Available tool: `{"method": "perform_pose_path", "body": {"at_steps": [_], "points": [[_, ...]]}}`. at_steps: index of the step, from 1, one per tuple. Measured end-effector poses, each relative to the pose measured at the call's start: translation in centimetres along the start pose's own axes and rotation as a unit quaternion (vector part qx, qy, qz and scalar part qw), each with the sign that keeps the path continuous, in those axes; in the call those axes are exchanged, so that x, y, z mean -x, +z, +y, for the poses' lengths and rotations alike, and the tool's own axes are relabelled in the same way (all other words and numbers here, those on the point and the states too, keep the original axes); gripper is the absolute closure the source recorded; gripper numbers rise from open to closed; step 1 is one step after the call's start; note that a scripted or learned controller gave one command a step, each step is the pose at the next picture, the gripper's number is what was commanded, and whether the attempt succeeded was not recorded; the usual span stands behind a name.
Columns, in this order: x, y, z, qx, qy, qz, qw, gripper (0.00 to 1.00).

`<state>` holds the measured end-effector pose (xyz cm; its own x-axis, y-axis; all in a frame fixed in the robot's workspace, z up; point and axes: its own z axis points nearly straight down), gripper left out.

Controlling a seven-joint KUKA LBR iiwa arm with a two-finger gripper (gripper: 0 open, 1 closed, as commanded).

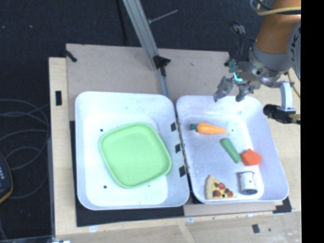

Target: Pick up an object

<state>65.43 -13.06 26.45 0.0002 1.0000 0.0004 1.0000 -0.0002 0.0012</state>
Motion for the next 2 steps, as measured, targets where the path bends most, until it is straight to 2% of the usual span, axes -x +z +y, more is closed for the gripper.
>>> {"method": "perform_pose_path", "body": {"at_steps": [1,2], "points": [[0.0,0.0,0.0,0.000,0.000,0.000,1.0000,0.00],[-0.1,6.2,-0.4,-0.003,0.000,0.000,1.0000,0.00]]}}
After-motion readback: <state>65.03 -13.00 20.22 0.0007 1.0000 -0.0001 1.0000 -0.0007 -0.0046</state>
